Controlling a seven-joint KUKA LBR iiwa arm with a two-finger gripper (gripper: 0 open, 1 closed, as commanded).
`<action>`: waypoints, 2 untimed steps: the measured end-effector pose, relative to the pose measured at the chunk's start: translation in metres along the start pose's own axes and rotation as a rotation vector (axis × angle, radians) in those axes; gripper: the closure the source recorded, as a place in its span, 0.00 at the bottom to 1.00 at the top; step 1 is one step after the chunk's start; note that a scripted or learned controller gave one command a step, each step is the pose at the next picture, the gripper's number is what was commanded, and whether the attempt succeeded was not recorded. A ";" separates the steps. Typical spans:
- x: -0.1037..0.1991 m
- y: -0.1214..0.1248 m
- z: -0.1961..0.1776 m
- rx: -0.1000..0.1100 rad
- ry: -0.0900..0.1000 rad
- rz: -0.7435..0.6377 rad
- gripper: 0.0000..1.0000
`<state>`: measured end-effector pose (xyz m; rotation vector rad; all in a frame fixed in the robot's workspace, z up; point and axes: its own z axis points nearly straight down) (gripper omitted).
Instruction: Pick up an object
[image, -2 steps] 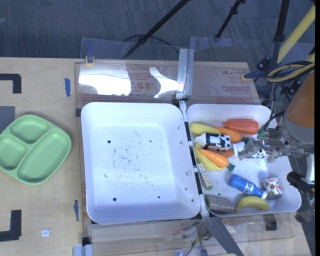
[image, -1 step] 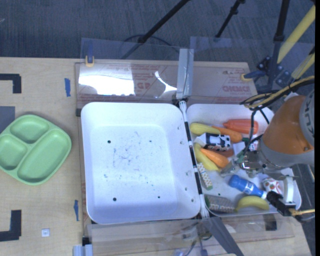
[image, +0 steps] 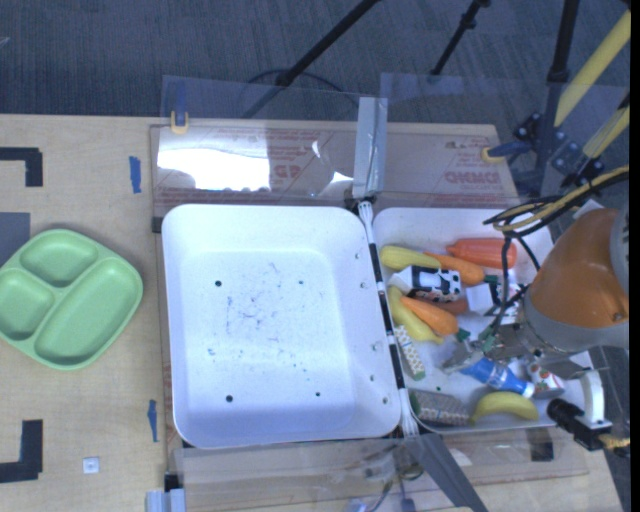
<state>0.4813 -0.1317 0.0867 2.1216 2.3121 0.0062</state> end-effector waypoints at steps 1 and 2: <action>-0.001 0.001 -0.011 -0.006 -0.002 0.003 1.00; 0.070 0.027 -0.097 0.005 0.000 -0.154 1.00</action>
